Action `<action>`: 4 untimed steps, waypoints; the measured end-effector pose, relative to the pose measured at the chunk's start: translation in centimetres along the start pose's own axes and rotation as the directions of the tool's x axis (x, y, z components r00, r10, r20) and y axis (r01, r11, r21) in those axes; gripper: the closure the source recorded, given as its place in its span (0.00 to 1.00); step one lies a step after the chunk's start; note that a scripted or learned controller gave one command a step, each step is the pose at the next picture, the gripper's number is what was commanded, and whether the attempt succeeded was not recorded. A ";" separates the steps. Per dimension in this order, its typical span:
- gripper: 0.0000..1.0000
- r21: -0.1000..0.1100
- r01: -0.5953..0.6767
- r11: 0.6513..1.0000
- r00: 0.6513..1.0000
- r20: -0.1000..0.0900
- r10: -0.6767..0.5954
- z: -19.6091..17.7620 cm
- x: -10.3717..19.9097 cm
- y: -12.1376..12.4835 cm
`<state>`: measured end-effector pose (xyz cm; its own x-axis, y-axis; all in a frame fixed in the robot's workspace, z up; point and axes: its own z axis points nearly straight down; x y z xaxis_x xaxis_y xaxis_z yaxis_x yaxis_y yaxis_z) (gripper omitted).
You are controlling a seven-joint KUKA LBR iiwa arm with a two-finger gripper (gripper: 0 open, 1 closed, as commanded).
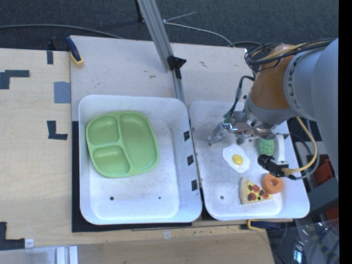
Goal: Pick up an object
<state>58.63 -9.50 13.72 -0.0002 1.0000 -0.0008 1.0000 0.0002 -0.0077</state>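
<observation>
In the right bin (215, 191) lie a toy fried egg (236, 159), a pizza slice (252, 192), an orange donut ring (273, 183) and a green piece (267, 146) partly hidden under the arm. My gripper (225, 131) hangs over the upper middle of this bin, just up and left of the egg. Its fingers (214, 137) stand apart, with bare bin floor between them.
The left bin (93, 202) holds a green divided plate (121, 143). A metal pole (157, 26) slants down from the top to the gap between the bins. A black cable (286, 169) loops off the wrist over the right bin's right side.
</observation>
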 end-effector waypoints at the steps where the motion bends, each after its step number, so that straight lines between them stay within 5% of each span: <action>1: 1.00 -0.004 0.003 1.000 1.000 -0.002 -0.003 -1.3 0.2 0.2; 3: 1.00 -0.013 0.002 1.000 1.000 0.000 -0.002 -13.0 0.4 0.4; 4: 1.00 -0.004 0.005 1.000 1.000 -0.002 -0.005 -11.1 5.5 -1.7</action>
<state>56.96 -4.02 24.79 -0.0051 1.0000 0.0010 1.0000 0.0051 -0.0034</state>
